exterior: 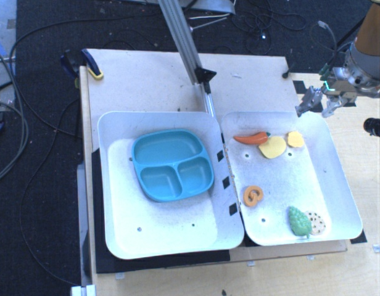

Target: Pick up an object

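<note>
The right bin holds an orange carrot-like piece, a yellow piece, a small orange-yellow piece, a pretzel-like ring, a green piece and a speckled cookie. My gripper hovers above the bin's far right corner, beyond the small orange-yellow piece. Its two fingers stand apart with nothing between them.
The left bin carries a blue divided tray. A slanted metal pole reaches down to the gap between the bins at the back. Cables lie on the dark floor to the left and behind the bench.
</note>
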{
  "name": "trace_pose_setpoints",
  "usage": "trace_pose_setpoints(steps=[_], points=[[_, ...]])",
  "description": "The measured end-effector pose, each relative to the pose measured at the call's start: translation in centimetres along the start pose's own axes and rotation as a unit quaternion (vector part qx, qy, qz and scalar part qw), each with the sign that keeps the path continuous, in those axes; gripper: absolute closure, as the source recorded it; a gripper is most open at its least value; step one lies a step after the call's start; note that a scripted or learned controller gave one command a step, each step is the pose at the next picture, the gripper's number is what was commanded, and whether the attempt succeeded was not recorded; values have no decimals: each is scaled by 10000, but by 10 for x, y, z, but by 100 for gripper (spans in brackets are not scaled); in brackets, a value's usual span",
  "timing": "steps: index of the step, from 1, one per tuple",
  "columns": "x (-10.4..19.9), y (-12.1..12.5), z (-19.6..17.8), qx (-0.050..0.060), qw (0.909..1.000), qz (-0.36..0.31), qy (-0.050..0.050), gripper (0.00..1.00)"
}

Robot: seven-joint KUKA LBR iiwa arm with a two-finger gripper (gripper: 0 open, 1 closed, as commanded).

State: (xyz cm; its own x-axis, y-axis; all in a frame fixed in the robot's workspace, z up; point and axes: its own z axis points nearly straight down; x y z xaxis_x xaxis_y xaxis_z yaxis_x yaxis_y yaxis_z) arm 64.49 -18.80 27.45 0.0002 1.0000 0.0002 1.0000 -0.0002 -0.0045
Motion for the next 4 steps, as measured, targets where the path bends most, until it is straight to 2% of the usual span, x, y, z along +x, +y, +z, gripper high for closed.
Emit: trace_pose_setpoints(steps=[1,4], points=[[0,1,-3,-27,10000,-6,-5,0],[-6,-2,145,-11,10000,2,-5,0]])
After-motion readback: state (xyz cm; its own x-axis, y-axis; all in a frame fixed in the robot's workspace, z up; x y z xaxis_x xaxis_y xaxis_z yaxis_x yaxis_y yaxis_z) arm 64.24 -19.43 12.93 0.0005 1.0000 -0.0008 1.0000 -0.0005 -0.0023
